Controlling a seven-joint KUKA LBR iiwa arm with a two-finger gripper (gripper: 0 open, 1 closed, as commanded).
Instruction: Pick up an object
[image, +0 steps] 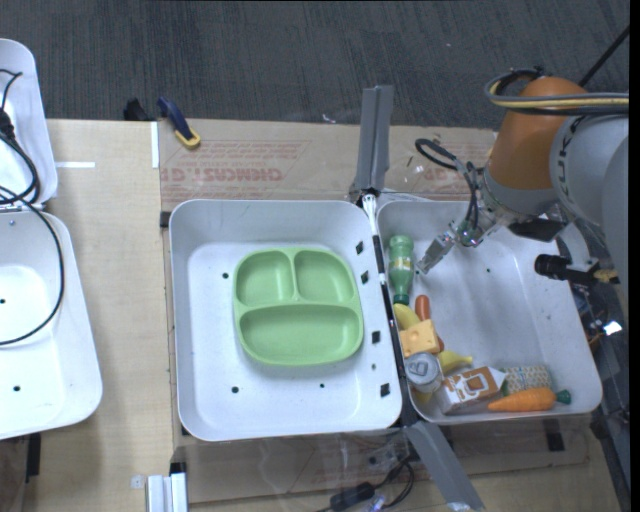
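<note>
**Arm poised over the cluttered right bin**

A wooden bench (110, 190) under a dark floor carries two shallow white bins, and everything here is placed relative to the divider between them. Largest in view is the grey arm (585, 150), reaching in from the right with its orange band above the wrist. To the left of the divider sits the left bin (200, 300), bearing a green divided plate (297, 305) laid flat near its middle, likely parked there as a place to receive things. To the right of the divider lies the right bin (520, 290), tilted so that its contents have slid into the low edges beside the divider and along the near wall.

Those contents are the candidates to pick. A green bottle (400, 265) lies along the divider at the far end; just nearer are a small red piece (423, 306), a yellow banana (408, 318) and an orange cheese-like wedge (421, 336). A round tin (422, 370) and a brown carton (470, 388) follow, then a carrot (522, 401) against the near wall.

The gripper (440, 250) hangs just right of the bottle, close above the bin floor, nothing visibly between its fingers; whether the jaws are parted or closed I cannot tell. My guess is that the bottle is the target.
</note>
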